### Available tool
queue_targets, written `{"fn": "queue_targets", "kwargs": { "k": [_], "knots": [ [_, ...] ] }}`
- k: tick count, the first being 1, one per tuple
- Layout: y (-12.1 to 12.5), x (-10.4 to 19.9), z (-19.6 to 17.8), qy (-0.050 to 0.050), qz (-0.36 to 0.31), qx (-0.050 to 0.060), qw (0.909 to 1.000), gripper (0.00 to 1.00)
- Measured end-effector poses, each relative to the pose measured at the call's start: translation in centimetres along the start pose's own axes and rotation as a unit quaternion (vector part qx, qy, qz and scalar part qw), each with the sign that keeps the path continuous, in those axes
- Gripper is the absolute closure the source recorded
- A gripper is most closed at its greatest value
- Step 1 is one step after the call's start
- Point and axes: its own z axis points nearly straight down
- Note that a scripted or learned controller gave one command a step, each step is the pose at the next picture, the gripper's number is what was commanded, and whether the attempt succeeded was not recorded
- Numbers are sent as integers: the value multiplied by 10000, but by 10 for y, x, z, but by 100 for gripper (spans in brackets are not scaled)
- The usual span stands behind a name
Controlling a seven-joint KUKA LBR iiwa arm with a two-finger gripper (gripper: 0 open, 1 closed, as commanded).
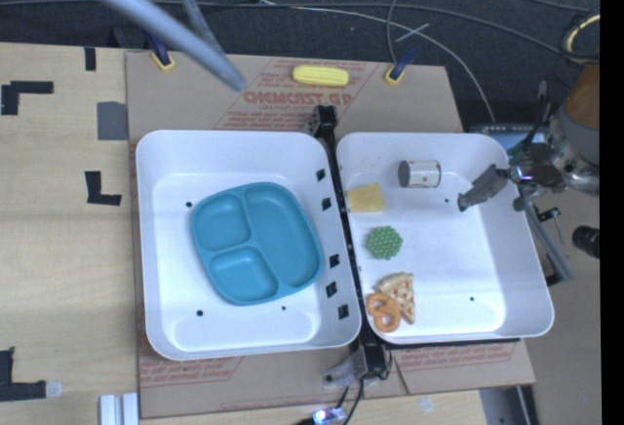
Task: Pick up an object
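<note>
The right bin [507, 311] holds a small silver can [419, 173] lying on its side, a pale yellow block [366, 198], a green bumpy ball [384, 241] and an orange pretzel-like piece [392, 299]. My gripper [500, 195] hovers over the bin's right rim, to the right of the can and apart from it. It is open, with nothing between its fingers; one dark finger [478, 190] points left into the bin.
A blue divided plate [255, 241] lies in the left bin [166, 316]. A yellow oblong toy [320, 75] rests on the cardboard behind the bins. A black divider [336, 218] separates the bins. Cables trail at the back right.
</note>
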Motion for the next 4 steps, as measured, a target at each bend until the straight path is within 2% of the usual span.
{"fn": "queue_targets", "kwargs": {
  "k": [1, 3, 4],
  "knots": [
    [2, 0, -5, -12, -14, -50, 10000, 0],
    [10, -5, 86, -10, -15, -27, 10000, 0],
    [6, -5, 130, -7, -15, -25, 10000, 0]
  ]
}}
